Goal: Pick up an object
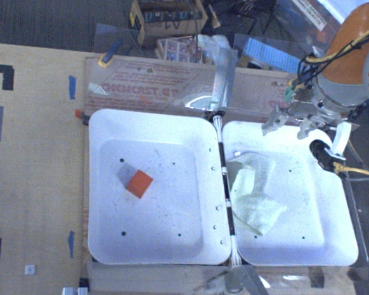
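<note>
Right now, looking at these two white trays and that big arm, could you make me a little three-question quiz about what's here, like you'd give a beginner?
1. True or false: the orange block lies in the left bin.
2. Multiple choice: the crumpled white cloth lies in A) the left bin, B) the right bin, C) on the wooden bench.
3. Fill in: the gripper hangs over the right bin's ____ edge, far or near?

Key
1. True.
2. B.
3. Far. It is above the bin's far rim, apart from the cloth, with nothing seen between its fingers.
</note>
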{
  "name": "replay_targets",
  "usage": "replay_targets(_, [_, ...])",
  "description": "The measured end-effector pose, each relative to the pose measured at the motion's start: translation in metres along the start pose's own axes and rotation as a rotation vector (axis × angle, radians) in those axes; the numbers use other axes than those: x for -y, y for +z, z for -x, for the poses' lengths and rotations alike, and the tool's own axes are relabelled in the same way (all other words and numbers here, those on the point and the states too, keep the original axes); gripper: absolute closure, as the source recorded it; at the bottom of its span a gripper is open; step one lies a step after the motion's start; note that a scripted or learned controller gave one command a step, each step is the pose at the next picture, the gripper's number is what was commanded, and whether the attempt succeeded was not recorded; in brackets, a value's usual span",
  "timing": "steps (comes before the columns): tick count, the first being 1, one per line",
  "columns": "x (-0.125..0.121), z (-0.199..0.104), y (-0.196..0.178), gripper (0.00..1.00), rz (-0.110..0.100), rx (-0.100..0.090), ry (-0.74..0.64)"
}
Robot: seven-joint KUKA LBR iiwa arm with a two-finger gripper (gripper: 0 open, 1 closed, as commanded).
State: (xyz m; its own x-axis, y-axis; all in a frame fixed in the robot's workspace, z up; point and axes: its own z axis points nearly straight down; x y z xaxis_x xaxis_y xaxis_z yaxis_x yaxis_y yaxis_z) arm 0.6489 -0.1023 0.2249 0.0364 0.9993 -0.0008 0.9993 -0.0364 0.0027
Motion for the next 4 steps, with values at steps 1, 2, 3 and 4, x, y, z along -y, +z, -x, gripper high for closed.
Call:
replay_targets(1, [0.0,0.0,0.0,0.0,0.0,0.0,0.0])
replay_targets(2, [0.032,-0.008,0.13,0.0,0.0,0.0,0.114])
replay_targets(3, [0.032,-0.008,0.13,0.0,0.0,0.0,0.114])
replay_targets(4, [0.096,0.005,0.136,0.0,0.005,-0.002,0.219])
